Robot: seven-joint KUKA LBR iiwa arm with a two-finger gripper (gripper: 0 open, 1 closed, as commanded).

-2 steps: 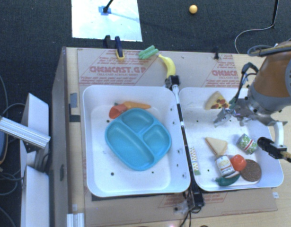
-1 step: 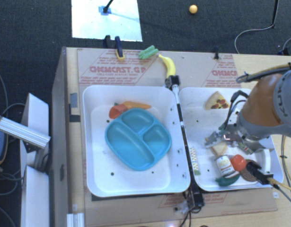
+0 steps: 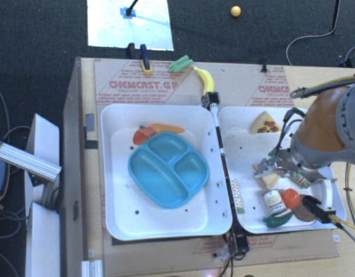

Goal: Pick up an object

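My gripper point(image 3: 268, 169) is low in the right bin point(image 3: 242, 133), at the end of the grey and orange arm that reaches in from the right. It sits directly over a pale wedge-shaped piece point(image 3: 271, 182). Just in front of it lie a small white jar point(image 3: 273, 201), a red tomato-like piece point(image 3: 291, 198), a green pepper shape point(image 3: 277, 219) and a brown disc point(image 3: 304, 213). At the back of that bin, apart from the gripper, rests a pizza slice point(image 3: 265, 123).
The left bin point(image 3: 116, 172) holds a blue divided plate point(image 3: 167, 169), an orange carrot point(image 3: 165, 128) and a red piece point(image 3: 144, 135). A banana point(image 3: 206, 81) and a green item point(image 3: 180, 64) lie on the bench behind the bins. The bins meet at a dividing rim point(image 3: 222, 154).
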